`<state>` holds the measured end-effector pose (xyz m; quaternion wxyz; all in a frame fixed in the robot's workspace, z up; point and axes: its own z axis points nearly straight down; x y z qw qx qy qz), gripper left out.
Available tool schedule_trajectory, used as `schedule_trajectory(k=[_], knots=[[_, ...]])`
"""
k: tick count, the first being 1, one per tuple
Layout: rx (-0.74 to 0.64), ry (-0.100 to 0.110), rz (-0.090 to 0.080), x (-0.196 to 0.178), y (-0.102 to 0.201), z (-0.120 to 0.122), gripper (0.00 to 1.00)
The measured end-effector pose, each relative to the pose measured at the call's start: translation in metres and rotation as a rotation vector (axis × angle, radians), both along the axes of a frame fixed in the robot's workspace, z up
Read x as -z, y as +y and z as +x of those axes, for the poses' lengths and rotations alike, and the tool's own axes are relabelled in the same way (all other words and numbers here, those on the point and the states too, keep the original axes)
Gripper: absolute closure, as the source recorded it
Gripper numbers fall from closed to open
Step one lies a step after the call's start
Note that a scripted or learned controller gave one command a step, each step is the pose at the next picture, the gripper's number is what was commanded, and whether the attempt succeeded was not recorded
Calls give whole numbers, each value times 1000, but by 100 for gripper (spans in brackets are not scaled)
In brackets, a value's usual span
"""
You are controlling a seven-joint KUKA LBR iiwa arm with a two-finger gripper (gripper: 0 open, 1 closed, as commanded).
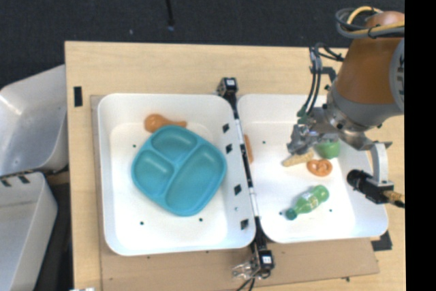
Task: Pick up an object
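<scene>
The pale wooden worktop (170, 68) carries two shallow white plastic bins with rounded corners, side by side. The left bin (116, 215) holds a smooth teal plastic compartment tray (178, 170), tilted like a diamond, with a small orange pear-shaped toy (162, 123) touching its upper edge. White floor lies open along the left bin's bottom and left side.

In the right bin (272, 119), a glossy green plastic bottle (308, 202) lies on its side toward the lower middle, with open floor around it. Above it sit an orange ring-shaped toy (319, 167), a tan flat stick-like piece (296, 160) and a green rounded object (329, 148), close together. A thin orange strip (248, 148) lies by the dividing wall.

The grey metal end effector (303, 138) hangs over that cluster, right above the tan piece; from here I cannot tell how its tips are set. The right bin's upper left is open.
</scene>
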<state>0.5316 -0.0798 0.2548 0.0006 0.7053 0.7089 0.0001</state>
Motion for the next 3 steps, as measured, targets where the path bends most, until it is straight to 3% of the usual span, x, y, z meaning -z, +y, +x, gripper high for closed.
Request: schedule_trajectory(k=[2, 3], knots=[[-2, 0, 1, 16, 116, 18, 100], [-3, 0, 3, 5, 167, 27, 100]])
